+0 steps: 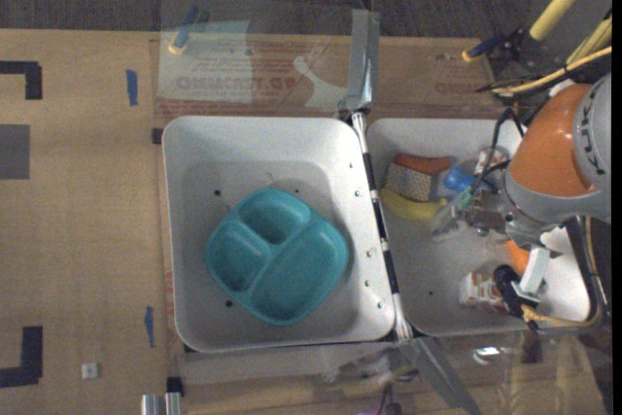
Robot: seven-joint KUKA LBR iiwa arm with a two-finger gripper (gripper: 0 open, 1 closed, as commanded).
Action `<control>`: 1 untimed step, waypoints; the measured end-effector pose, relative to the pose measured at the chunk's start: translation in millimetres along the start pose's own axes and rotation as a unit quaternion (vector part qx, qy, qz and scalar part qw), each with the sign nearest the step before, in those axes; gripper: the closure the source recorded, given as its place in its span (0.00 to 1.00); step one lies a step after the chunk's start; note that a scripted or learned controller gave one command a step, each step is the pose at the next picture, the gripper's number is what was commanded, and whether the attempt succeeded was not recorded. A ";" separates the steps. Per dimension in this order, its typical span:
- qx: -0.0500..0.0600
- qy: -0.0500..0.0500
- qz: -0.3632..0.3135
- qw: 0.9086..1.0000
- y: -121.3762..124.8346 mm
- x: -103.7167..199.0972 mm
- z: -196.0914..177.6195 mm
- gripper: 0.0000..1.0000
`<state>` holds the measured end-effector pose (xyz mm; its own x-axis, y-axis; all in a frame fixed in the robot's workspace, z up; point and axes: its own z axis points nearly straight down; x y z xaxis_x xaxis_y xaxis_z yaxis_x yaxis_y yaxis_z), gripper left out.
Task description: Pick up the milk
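The milk [455, 181], a small carton with a blue top, is seen in the right bin [428, 306], beside a banana [413, 206] and an orange box [416, 172]. The hand [478, 219] is placed just beside it, and whether it is open cannot be told. A teal plate [279, 255] is laid in the left bin [194, 238].

Two bins sit side by side on my bench [87, 238]. The left bin [194, 151] holds a divided plate [278, 255] near its middle. In the right bin [428, 301], a banana [413, 206] lies by the left wall, a carton [416, 176] just behind it, and my tool [466, 217] hangs to their right.
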<state>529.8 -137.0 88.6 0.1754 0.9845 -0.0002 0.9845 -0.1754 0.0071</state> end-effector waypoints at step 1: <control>0.003 0.000 -0.050 0.999 -43.8 -32.9 -137.2 0.00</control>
<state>479.9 -161.6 225.5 0.0755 0.9971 -0.0009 0.9971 -0.0755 0.0010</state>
